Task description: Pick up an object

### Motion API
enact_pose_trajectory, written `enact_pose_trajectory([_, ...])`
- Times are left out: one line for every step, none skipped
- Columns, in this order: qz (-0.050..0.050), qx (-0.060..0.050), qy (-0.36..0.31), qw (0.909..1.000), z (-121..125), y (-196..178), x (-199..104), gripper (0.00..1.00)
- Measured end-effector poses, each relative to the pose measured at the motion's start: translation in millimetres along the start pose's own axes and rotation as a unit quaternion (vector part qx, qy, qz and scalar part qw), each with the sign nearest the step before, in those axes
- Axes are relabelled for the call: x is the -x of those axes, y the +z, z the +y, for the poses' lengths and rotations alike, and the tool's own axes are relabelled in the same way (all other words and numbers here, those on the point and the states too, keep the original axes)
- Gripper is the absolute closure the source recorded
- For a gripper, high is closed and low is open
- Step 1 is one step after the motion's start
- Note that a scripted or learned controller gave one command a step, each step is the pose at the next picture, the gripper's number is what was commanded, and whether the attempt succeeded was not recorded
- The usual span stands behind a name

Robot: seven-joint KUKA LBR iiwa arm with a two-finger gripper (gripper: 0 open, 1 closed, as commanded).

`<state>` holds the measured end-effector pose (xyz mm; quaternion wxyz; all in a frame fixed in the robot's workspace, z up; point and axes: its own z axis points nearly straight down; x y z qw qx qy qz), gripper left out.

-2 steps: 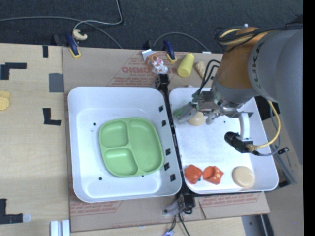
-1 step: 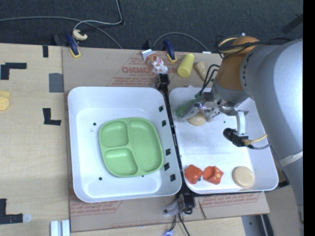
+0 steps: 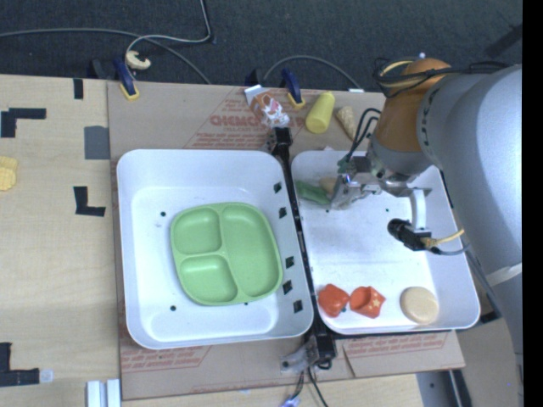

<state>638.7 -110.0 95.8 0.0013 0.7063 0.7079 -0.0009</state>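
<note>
In the right bin (image 3: pixel 373 253) my gripper (image 3: pixel 343 195) is lowered near the far left corner, right beside a green object (image 3: pixel 311 193) lying against the bin's left wall. Whether the green object sits between the fingers is hidden by the wrist. Two red pieces (image 3: pixel 333 298) (image 3: pixel 367 301) and a round tan piece (image 3: pixel 419 304) lie along the near edge of the same bin. The left bin (image 3: pixel 144 227) holds a green divided plate (image 3: pixel 226 252).
Behind the bins on the cardboard lie a yellow object (image 3: pixel 320 112), a tan object (image 3: pixel 347 120) and a small wrapped packet (image 3: pixel 266 105). The large grey arm (image 3: pixel 475 151) covers the right bin's far right side. Cables run across the dark floor behind.
</note>
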Motion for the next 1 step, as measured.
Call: enact_pose_trajectory([0.0, 0.0, 0.0, 1.0, -0.1, 0.1, 0.0, 0.0])
